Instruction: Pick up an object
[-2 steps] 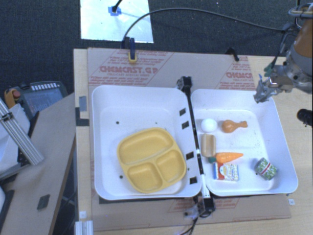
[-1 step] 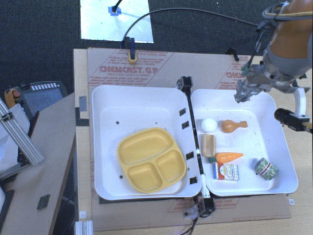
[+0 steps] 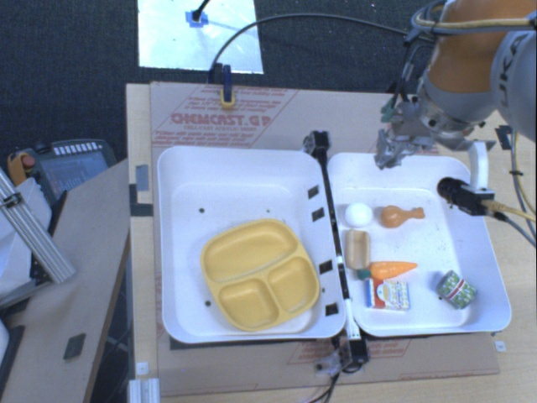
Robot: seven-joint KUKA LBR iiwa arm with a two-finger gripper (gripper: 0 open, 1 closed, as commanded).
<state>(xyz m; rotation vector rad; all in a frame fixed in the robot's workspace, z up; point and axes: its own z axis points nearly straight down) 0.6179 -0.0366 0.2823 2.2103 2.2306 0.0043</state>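
Entry — right bin (image 3: 495,305), taken as our landmark. We recorded six loose items on its floor, none of them lifted.

- White egg (image 3: 359,215): upper left of the bin floor, near the divider between the bins.
- Tan drumstick-shaped toy (image 3: 398,217): just beside the egg, toward the bin's centre.
- Tan bread-like piece (image 3: 358,248): below the egg, against the bin's left wall.
- Orange carrot (image 3: 393,269): at mid-floor, just right of the bread-like piece.
- Small printed carton (image 3: 387,295): just below the carrot, at the bin's near left.
- Green and white wrapped item (image 3: 456,290): near right corner, well apart from the rest.

Outside the landmark we noted a yellow compartment tray (image 3: 260,273) in the left bin (image 3: 180,175).

Gripper (image 3: 391,154): it hung over the right bin's far rim, above and apart from the egg and the drumstick toy. We saw nothing between its fingers; whether they were parted or closed we could not tell, the tips being too small and dark to read.

Progress, as we judged it — the pick was not yet made. No object was chosen by contact; descent, closing and lifting were all left to do.
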